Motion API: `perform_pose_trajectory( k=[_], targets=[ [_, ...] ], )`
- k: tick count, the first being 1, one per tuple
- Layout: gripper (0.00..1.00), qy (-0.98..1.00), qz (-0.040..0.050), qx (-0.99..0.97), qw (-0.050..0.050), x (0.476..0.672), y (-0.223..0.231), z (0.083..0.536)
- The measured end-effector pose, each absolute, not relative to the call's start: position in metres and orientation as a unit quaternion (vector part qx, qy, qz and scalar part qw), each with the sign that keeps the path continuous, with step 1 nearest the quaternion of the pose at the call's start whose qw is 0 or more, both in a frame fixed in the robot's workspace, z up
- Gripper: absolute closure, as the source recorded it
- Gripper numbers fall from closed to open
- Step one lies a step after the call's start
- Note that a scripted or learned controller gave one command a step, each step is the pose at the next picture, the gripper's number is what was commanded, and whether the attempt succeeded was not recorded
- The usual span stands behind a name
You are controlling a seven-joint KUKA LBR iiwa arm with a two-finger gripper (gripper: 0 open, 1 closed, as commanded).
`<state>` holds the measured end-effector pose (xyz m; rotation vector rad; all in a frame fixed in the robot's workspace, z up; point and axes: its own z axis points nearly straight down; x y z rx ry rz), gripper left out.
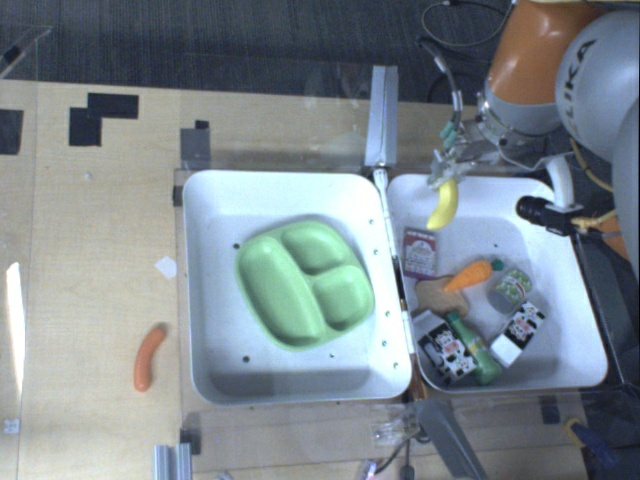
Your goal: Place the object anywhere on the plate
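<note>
I see the two-finger gripper (447, 171) at the end of the grey arm with the orange band (545, 43), sitting over the far left corner of the right-hand shallow white bin (590, 318). Its fingers are clamped on the top of a small yellow banana-shaped toy (443, 205), which hangs straight down from them, upright, its lower tip above the bin floor.

Well to the left of the gripper and nearer to me, in the left-hand shallow white bin (215, 268), lies the light green plastic plate with three compartments (305, 283). The metal divider rail (380, 128) between the two bins stands just left of the gripper.

Below the gripper, inside the right bin, I make out a small carton with a red and white label (420, 252), lying just under the banana's tip. Further down and slightly right is an orange toy carrot (468, 276) resting against a tan block (436, 294). To the right of that sits a small green and white package (511, 287), then a black and white cow-patterned carton (521, 326). Nearest the front wall are another cow-patterned carton (445, 350) and a green bottle (474, 348) lying on its side, touching each other.

Far left of the gripper, outside both bins on the wooden bench top (90, 268), lies an orange sausage-shaped toy (149, 356)
</note>
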<state>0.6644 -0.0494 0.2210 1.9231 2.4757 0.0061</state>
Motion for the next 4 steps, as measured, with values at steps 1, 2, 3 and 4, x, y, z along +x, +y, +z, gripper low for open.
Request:
perform_pose_trajectory(
  k=[1, 2, 3, 4],
  targets=[
    [1.00, 0.745, 0.0016, 0.667, 0.001, 0.627, 0.028, 0.185],
    [0.00, 0.745, 0.0018, 0.667, 0.001, 0.627, 0.027, 0.186],
    [0.00, 0.695, 0.0028, 0.719, 0.003, 0.588, -0.021, 0.319],
    [0.00, 0.646, 0.0010, 0.763, 0.000, 0.588, 0.087, 0.243]
  ],
)
